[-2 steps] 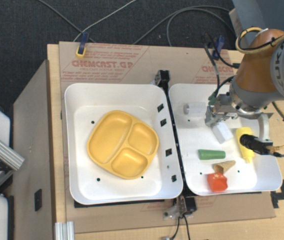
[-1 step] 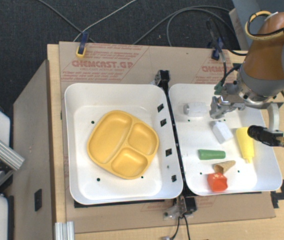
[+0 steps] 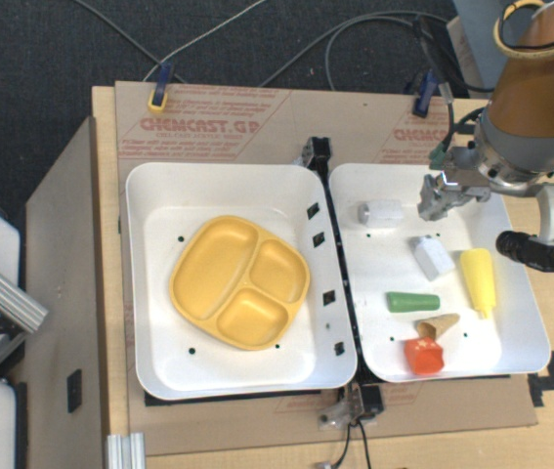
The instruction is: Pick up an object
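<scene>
The gripper (image 3: 440,199) hangs over the back part of the right bin (image 3: 526,360), near its far rim, with the grey arm (image 3: 535,86) and its orange band reaching in from the right. Whether it is parted or closed cannot be told from this angle, and nothing is seen in its grasp.

Just to its left lies a small pale block (image 3: 382,212), close to the back wall, long axis running left to right. Just in front of the gripper sits a white eraser-like block (image 3: 433,258), tilted on a diagonal. To the right of that, a yellow bottle (image 3: 479,279) lies with its long axis running front to back, narrow end toward the front rim. A green piece (image 3: 412,302) lies crosswise near the middle. A red piece with a tan cone (image 3: 427,350) sits close to the front rim.

Open white floor remains along the bin's left side beside the divider.

The left bin (image 3: 149,291) carries a yellow divided plate (image 3: 239,281), set askew, with bare floor all round it.
</scene>
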`<action>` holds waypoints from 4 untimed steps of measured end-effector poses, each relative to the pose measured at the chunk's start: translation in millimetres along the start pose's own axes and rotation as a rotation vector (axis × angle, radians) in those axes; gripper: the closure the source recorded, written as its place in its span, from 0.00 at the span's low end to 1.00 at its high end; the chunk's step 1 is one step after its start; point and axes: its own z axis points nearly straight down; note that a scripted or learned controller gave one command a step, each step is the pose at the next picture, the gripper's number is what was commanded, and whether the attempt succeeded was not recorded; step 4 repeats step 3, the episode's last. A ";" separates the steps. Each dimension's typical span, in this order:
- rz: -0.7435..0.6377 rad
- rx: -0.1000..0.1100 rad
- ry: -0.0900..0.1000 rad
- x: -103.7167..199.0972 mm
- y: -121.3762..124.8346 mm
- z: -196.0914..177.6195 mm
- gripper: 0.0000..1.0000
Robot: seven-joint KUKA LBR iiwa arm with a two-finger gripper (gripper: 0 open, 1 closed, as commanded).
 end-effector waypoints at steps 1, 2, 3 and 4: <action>-0.004 0.007 0.003 48.8 -4.9 12.8 1.00; -0.006 0.004 0.003 105.0 -3.9 11.9 1.00; -0.005 0.008 0.003 156.9 -6.4 18.2 1.00; -0.005 0.008 0.003 156.9 -6.4 18.2 1.00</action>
